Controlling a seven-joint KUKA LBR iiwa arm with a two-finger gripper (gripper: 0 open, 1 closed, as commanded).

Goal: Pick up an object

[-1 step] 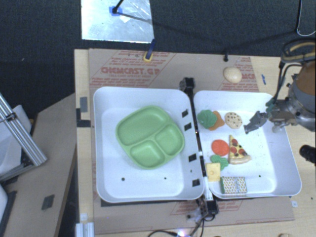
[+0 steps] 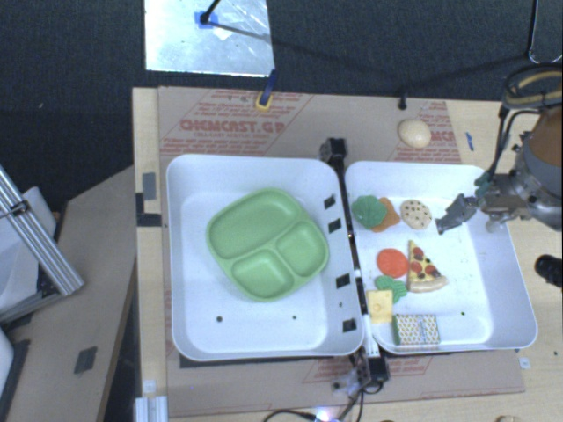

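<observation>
Arm (image 2: 537,178): enters from right, over right bin (image 2: 501,280). Gripper (image 2: 454,214): above bin's upper middle, just right of cookie (image 2: 415,214); finger state cannot tell, nothing seen held.
Right bin, left half: broccoli (image 2: 369,209) touching orange piece (image 2: 388,218); tomato (image 2: 392,262) beside pizza slice (image 2: 424,269); cheese (image 2: 380,306); checked block (image 2: 415,330) near front edge.
Left bin (image 2: 193,323): green tray (image 2: 266,243), three compartments.
Bench beyond bins: egg (image 2: 413,132).

The cardboard sheet (image 2: 237,121) under the bins reads "CHEMCAST GP".
</observation>
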